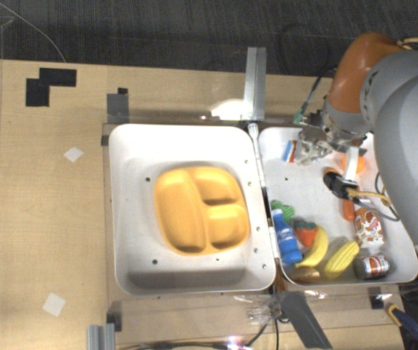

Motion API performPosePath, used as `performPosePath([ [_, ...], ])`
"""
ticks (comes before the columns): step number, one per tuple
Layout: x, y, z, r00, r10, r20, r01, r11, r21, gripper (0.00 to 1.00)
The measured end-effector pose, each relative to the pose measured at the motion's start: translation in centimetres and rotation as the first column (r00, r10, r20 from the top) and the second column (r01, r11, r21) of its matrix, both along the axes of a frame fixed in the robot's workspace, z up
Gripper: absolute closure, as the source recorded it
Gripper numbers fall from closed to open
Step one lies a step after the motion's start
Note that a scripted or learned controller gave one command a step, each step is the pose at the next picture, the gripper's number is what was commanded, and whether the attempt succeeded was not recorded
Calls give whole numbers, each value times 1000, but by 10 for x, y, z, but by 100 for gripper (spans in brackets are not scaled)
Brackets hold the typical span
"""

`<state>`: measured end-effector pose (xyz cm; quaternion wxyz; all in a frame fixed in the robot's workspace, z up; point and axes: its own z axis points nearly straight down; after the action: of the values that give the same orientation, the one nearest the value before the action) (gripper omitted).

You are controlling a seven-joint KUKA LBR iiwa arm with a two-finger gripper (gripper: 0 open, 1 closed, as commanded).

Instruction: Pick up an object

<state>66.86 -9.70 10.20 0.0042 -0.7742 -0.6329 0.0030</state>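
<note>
My gripper (313, 152) hangs low over the far end of the right bin (303, 192). A small orange, white and blue packet (289, 152) lies just left of it, by the bin's far left corner. I see nothing between the fingers. At the near end of the bin lie a blue bottle (286, 240), a banana (316, 248), a yellow corn cob (341, 258), a can (371, 267), a red and white carton (368, 228), a green item (282, 211) and a red-orange item (307, 233). The grey arm covers the bin's right side.
The left bin (132, 170) holds a yellow divided tray (201, 208) at its middle. A metal post (255, 86) stands behind the wall between the two bins. The middle of the right bin's floor is bare white.
</note>
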Motion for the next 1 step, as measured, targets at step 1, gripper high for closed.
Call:
performPosePath([
  [1, -3, -2, -2, 1000, -1, -12, 1, 1000, 0, 0],
])
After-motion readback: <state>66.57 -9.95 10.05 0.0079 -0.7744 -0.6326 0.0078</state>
